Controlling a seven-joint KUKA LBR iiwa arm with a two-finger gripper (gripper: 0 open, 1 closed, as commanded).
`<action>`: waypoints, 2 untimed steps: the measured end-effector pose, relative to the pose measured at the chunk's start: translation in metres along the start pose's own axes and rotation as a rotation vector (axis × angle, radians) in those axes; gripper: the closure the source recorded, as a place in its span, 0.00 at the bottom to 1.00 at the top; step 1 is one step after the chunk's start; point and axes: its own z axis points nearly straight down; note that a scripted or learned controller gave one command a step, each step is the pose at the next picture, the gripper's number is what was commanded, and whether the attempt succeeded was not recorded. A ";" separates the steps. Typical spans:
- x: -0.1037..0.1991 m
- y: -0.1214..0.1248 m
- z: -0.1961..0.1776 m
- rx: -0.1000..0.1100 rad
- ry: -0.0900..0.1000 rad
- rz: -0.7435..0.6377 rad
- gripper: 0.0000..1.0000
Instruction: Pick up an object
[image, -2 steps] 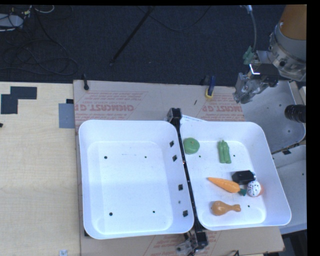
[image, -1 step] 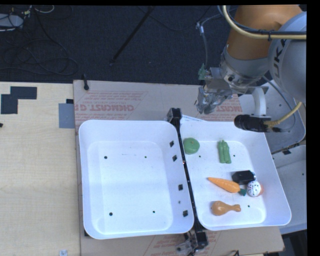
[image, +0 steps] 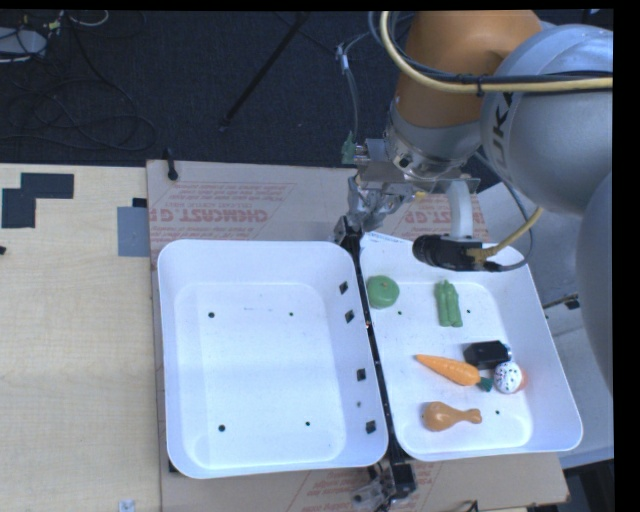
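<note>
Hand (image: 372, 208) above far rim of right bin (image: 555, 400); grip state indeterminate. Carrot (image: 449, 369), drumstick (image: 449, 416), green disc (image: 382, 291) lie in bin.

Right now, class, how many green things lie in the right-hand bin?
2: a round green piece near the divider, and a long green vegetable to its right. Nothing seems hidden.

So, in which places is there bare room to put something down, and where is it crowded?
The left bin offers its whole floor, bordered only by its walls. In the right bin, bare floor lies between the green disc and the drumstick. Crowded: the carrot, black block and dotted ball cluster, with the green stick above.
</note>
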 end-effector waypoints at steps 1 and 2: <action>0.078 -0.042 -0.008 0.000 0.001 -0.003 1.00; 0.020 -0.058 0.043 0.005 -0.004 0.009 1.00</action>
